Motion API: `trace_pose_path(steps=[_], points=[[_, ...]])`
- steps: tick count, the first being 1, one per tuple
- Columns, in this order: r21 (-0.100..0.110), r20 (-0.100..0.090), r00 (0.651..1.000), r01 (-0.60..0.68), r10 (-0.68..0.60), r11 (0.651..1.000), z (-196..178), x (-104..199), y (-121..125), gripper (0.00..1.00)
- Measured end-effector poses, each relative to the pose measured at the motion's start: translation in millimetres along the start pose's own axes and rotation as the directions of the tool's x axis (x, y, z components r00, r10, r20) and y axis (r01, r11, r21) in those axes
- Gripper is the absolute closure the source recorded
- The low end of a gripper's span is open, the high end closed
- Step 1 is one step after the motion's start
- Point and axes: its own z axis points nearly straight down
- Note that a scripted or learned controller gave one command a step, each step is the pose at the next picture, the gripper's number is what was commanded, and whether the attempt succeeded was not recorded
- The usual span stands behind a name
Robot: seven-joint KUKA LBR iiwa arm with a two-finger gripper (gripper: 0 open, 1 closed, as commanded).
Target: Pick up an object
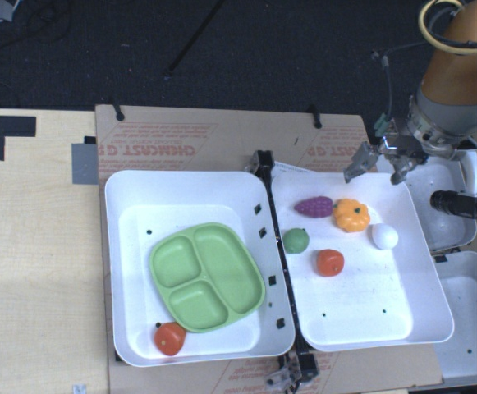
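Tool: my tool (381, 166) hangs spread and empty at upper right, above the right bin's (423, 302) far rim.
Targets: purple piece (314, 207), orange piece (351, 215), white egg (384, 236) clustered below.
Risk: I judge a descent could clip the rim or nudge neighbours apart.

2 white bins sit side by side: the left bin (127, 220) and the right bin (402, 302). There is 1 green divided plate (206, 277) with 3 compartments. 2 red tomatoes (170, 338) (329, 262), 1 green lime (295, 240), 1 purple piece (314, 207), 1 orange pepper (351, 215), 1 white egg (384, 236).
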Motion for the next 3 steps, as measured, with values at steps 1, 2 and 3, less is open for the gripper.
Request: trace_pose_path(steps=[1,2,3], points=[[-0.012,0.002,1.0,0.002,-0.001,1.0,-7.1,-0.1,1.6,0.0],[-0.006,0.001,1.0,0.002,-0.002,1.0,56.9,5.5,2.2,0.0],[-0.006,0.0,1.0,-0.001,0.001,1.0,113.1,14.0,-4.4,0.0]])
